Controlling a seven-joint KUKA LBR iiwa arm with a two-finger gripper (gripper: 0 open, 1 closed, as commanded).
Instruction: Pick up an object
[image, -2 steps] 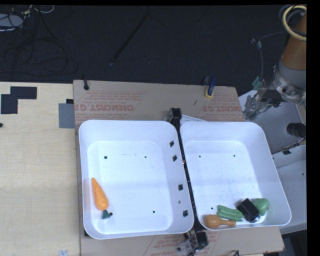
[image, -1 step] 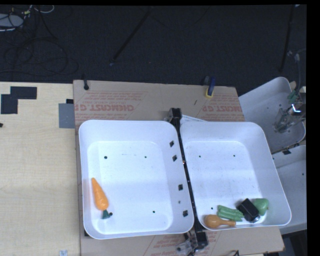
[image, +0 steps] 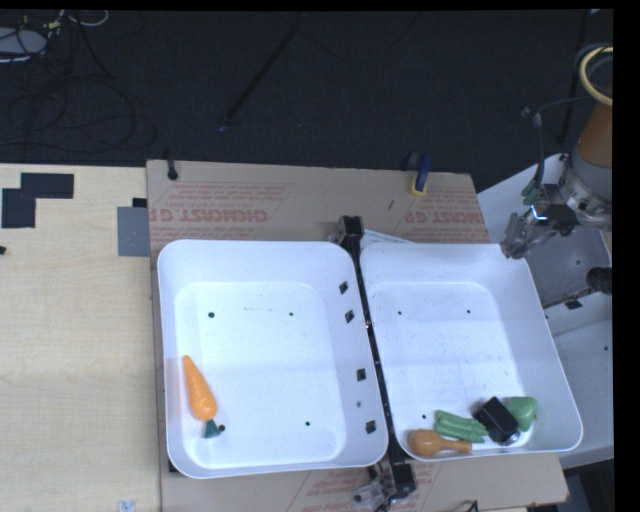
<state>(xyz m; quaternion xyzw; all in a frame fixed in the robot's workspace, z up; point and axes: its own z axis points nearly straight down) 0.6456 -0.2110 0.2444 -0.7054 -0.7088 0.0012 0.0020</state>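
Camera view: claw (image: 520, 238) hangs past the right bin's (image: 560, 395) upper right corner; whether open or closed I cannot tell. Objects (image: 480, 425) cluster well apart at that bin's lower rim. Carrot (image: 199, 390) hugs the left bin's (image: 165, 330) lower-left wall.

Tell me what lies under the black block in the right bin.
The black block rests partly on green vegetables, near the right bin's front edge. Anything beneath it is covered.
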